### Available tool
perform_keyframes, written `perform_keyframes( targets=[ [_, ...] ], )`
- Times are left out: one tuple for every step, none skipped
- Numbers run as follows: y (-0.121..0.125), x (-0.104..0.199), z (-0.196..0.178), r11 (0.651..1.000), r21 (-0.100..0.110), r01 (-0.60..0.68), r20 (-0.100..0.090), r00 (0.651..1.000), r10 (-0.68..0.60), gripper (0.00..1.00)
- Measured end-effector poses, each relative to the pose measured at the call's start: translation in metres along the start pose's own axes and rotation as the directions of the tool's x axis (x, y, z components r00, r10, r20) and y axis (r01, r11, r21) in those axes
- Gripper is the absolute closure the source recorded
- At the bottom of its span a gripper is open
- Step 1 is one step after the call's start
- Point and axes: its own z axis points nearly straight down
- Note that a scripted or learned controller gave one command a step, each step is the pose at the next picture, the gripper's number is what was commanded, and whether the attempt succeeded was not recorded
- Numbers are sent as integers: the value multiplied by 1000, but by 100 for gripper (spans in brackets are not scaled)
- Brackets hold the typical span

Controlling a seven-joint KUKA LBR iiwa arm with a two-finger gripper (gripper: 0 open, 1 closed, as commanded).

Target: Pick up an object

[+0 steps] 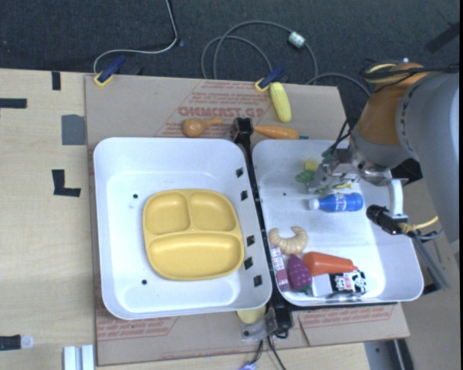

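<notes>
My gripper (pixel 329 177) is down in the right bin (pixel 274 160), at its upper middle, over a small green and yellow object (pixel 308 173). A blue bottle (pixel 338 203) lies just below the gripper. Near the bin's front lie a croissant (pixel 292 240), purple grapes (pixel 299 272), an orange carrot (pixel 329 262) and a small black and white carton (pixel 345 283). The grey arm with its orange band (pixel 382 114) reaches in from the right.
The left bin (pixel 116 164) holds a yellow divided plate (pixel 193 233). Behind the bins, on the cardboard, lie a corn cob (pixel 280 102), a carrot (pixel 276 132) and a tan toy (pixel 198 126). Cables loop across the dark floor at the back.
</notes>
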Motion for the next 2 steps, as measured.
perform_keyframes(
  targets=[
    [-2, 2, 4, 1000, 10, 4, 0, 1000, -4, 0],
    [37, 57, 9, 999, 41, 3, 0, 1000, -3, 0]
  ],
)
